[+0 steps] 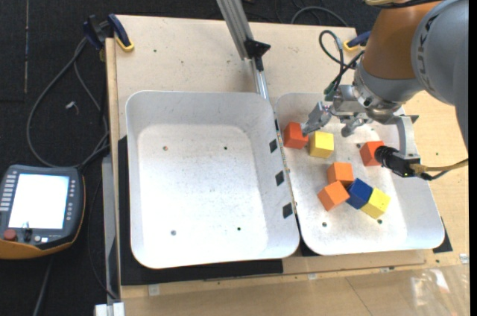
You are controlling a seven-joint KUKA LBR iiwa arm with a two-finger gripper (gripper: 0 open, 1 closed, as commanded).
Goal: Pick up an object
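The yellow block lies in the right bin, in its upper left part, directly below the gripper. The block sits under the gap between the two fingers, closer to the left finger than to the right finger. The jaws stand apart; nothing is clamped between them. Whether the fingertips touch the block cannot be told from this angle.

The yellow block is a small cube with a lighter top face and a darker side face. An orange block lies just beside it on its left, touching or nearly touching it.

Further blocks lie in the same bin. An orange block sits to the right, near a black fitting on the arm. Lower down, a cluster of four lies close together: an orange block, a second orange block below it, a blue block beside these, and a yellow block at the lower right of the blue one.

The arm enters from the right above the bin, with its orange band above the wrist. The left bin adjoins the right bin. Both stand on the bench.
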